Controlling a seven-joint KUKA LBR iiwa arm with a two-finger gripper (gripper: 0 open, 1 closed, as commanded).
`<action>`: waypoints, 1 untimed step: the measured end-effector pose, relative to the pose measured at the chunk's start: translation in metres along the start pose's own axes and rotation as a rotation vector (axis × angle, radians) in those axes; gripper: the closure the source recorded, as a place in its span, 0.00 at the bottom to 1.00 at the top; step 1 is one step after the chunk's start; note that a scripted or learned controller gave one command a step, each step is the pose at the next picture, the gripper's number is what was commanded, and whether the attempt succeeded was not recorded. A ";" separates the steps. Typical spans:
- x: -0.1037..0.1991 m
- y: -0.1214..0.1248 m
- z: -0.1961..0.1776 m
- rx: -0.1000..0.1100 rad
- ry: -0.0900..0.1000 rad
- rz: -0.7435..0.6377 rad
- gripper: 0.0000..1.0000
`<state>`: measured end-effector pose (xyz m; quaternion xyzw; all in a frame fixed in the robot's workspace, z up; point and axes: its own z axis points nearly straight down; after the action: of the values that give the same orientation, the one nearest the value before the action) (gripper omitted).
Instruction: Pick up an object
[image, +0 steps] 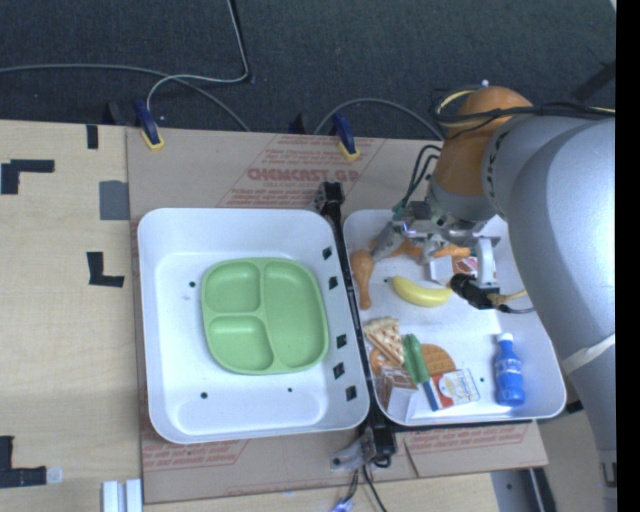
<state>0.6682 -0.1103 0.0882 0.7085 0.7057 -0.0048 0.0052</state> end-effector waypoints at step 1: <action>0.006 0.000 0.000 -0.003 -0.005 0.001 0.00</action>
<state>0.6682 -0.1048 0.0881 0.7088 0.7054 -0.0055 0.0078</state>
